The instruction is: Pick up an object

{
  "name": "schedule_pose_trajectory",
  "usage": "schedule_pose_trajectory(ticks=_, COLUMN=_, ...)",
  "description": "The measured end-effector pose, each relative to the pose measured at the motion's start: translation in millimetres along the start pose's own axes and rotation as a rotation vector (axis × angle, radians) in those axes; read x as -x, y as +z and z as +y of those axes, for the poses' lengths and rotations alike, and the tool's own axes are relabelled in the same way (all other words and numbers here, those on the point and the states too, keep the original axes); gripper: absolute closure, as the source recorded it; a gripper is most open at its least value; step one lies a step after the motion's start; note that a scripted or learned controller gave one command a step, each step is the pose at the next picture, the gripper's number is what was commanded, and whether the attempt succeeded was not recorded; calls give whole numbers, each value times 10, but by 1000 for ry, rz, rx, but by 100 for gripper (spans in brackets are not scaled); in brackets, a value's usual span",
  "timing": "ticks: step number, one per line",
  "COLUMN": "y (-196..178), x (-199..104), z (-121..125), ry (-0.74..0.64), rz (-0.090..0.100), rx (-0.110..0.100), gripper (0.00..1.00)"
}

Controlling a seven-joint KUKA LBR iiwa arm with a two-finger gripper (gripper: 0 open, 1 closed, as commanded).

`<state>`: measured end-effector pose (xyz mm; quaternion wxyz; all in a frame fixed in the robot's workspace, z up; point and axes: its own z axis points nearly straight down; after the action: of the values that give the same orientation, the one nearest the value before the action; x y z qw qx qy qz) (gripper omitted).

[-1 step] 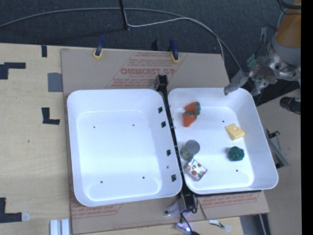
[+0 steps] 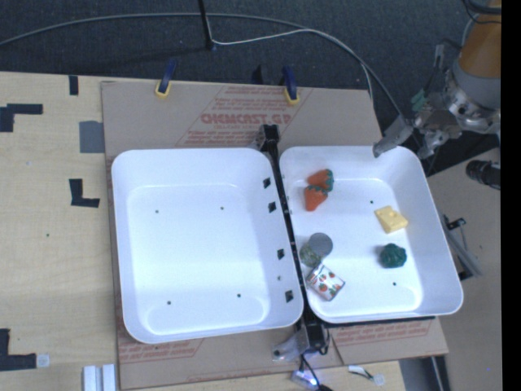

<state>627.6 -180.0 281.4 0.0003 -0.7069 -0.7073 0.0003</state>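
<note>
In the camera view the gripper (image 2: pixel 407 137) hangs at the upper right, just past the far right corner of the right bin (image 2: pixel 423 304), and whether it is released or clenched I cannot tell from this angle. Nothing is seen in its grasp. The candidates all lie in the right bin: an orange and red toy with a green top (image 2: pixel 318 189) near the divider at the far side, a yellow cheese wedge (image 2: pixel 391 218) toward the right wall, a dark green lump (image 2: pixel 393 256) just nearer than that, and a grey disc (image 2: pixel 316 247) touching or nearly touching a red-spotted white packet (image 2: pixel 325 282) close to the divider. The left bin (image 2: pixel 130 177) sits beside it. Likely trouble: the disc and packet lie so close that a descent there could pinch both or push one aside; both look flat, so a grip may slide off. The cheese and the lump sit near the right wall, where the rim could get in the way
</note>
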Motion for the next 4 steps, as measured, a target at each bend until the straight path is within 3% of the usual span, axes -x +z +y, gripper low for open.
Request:
schedule_pose_trajectory(ticks=3, y=1417, x=-9, z=162, ry=0, rz=1, rx=-3, gripper=0)
schedule_pose_trajectory(ticks=4, y=1300, x=-9, z=171, ry=-1, rz=0, rx=-1, gripper=100)
